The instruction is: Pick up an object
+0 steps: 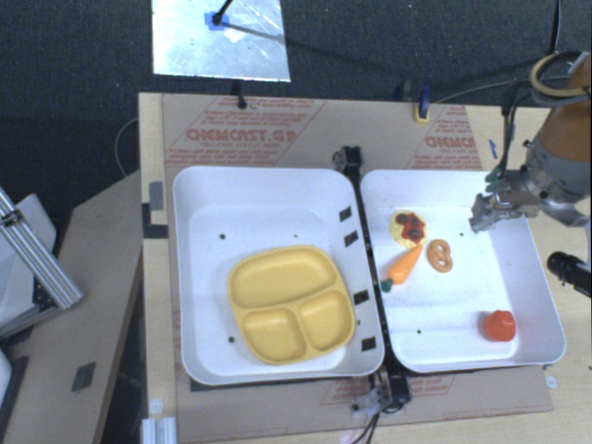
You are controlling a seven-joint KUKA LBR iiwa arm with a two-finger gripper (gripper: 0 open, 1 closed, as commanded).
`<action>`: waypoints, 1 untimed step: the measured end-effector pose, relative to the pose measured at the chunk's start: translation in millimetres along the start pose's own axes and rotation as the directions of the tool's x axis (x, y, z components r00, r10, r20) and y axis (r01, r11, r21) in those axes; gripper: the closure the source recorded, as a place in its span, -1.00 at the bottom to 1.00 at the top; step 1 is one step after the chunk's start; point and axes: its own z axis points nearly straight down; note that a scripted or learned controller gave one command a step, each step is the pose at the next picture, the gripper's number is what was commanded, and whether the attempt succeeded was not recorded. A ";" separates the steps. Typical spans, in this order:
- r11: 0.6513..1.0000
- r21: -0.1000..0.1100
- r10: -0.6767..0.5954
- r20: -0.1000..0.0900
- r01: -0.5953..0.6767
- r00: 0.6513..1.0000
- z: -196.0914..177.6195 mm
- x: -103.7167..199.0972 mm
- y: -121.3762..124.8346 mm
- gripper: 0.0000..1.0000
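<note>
The gripper [487, 213] is hanging over the far right side of the right bin [518, 354]; whether it is released or clenched I cannot tell, and nothing appears caught in it. Lying apart from it in that bin are 4 objects: a pizza slice [408, 227], a pretzel [439, 255], a carrot [402, 266] and a red tomato [499, 326]. A yellow divided tray [290, 302] is sitting in the left bin [208, 211].
</note>
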 end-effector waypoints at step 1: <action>1.000 0.001 0.001 0.000 -0.001 1.000 -5.1 49.3 -2.4 1.00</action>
